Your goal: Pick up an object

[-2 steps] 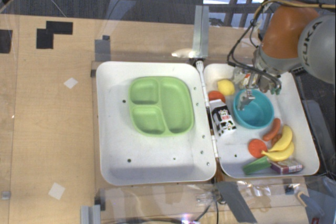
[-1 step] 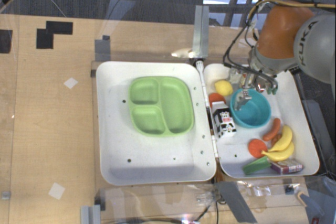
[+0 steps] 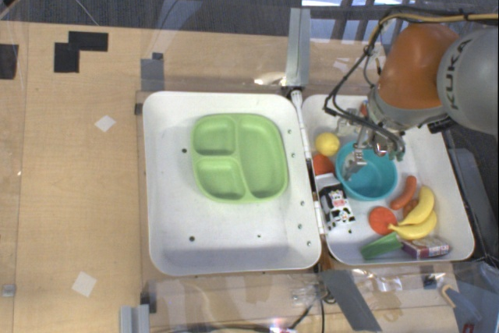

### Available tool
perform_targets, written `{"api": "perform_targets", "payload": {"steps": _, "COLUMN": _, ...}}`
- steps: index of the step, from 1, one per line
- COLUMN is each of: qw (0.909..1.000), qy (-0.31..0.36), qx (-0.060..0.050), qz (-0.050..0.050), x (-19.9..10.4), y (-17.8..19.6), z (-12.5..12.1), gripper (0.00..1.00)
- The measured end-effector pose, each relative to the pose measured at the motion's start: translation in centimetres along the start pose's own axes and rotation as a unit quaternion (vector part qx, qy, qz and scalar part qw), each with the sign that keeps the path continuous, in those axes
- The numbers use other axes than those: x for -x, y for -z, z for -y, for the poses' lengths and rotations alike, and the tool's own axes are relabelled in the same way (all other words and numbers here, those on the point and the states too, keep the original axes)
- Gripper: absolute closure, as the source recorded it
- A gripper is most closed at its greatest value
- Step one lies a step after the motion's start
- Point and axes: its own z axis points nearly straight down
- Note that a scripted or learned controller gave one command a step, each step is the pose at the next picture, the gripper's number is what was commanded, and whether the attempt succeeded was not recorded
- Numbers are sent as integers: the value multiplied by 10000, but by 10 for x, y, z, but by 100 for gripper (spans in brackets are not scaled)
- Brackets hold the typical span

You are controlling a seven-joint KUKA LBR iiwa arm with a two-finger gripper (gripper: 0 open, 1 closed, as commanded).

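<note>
My gripper (image 3: 366,154) hangs over the right bin (image 3: 456,199), its metal fingers reaching down into a teal bowl (image 3: 370,177). Nothing shows between the fingers. Around the bowl lie a yellow lemon (image 3: 327,143), an orange-red piece (image 3: 320,164) against the left wall, a small black-and-white carton (image 3: 336,206), a red tomato (image 3: 381,219), a red sausage (image 3: 405,192), a yellow banana (image 3: 419,216), a green pepper (image 3: 381,247) and a purple box (image 3: 426,248).
The left bin (image 3: 168,191) holds a green divided plate (image 3: 238,157). A metal post (image 3: 298,47) stands behind the divider between the bins. Black cables (image 3: 351,82) loop beside the orange wrist band (image 3: 413,66).
</note>
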Motion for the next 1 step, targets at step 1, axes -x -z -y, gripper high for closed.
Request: {"api": "perform_targets", "payload": {"steps": 1, "qw": 9999, "qy": -154, "qx": -4, "qz": 15, "x": -23, "y": 1, "z": -10, "gripper": 0}}
